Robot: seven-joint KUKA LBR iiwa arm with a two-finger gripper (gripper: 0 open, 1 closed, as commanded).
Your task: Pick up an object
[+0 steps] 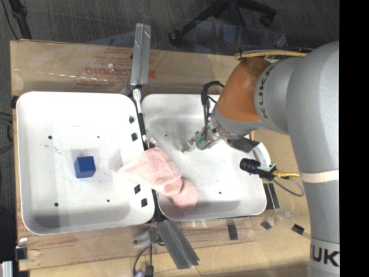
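Observation:
A small blue cube [85, 166] sits on the floor of the left bin [34, 114]. A crumpled pink cloth [159, 175] drapes over the divider between the two bins, with most of it lying in the right bin [173, 105]. My gripper [196, 143] hangs low over the middle of the right bin, up and to the right of the cloth and apart from it. Nothing shows between its tips. The grey arm with its orange band reaches in from the right.
A grey bar [139, 56] stands upright behind the divider at the back. Black clips [140, 188] line the divider. The brown bench [69, 62] surrounds both bins, and an office chair base [225, 10] stands on the floor beyond.

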